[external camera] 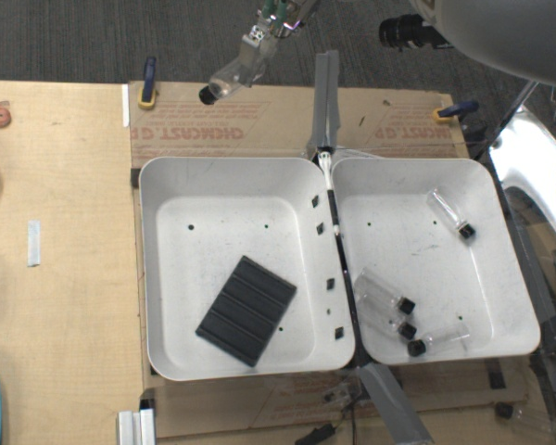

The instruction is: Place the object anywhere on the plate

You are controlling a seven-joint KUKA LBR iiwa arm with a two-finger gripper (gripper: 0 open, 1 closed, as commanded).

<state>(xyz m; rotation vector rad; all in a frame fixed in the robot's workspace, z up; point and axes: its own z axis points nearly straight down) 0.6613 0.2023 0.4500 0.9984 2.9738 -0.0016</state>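
Observation:
A black ribbed plate (247, 310) lies flat and askew in the left bin (167, 193), near its front. My gripper (258, 42) hangs high above the cardboard behind the left bin, far beyond the plate. It is shut on a clear vial (230, 74) with a black cap. The vial slants down to the left from the fingers, with the cap at its lower end.
The right bin (500, 248) holds several more clear, black-capped vials: one (449, 215) near the back right and a cluster (398, 313) at the front. An upright grey divider post (326, 100) stands behind the seam between the bins. Clamps grip the cardboard's back corners.

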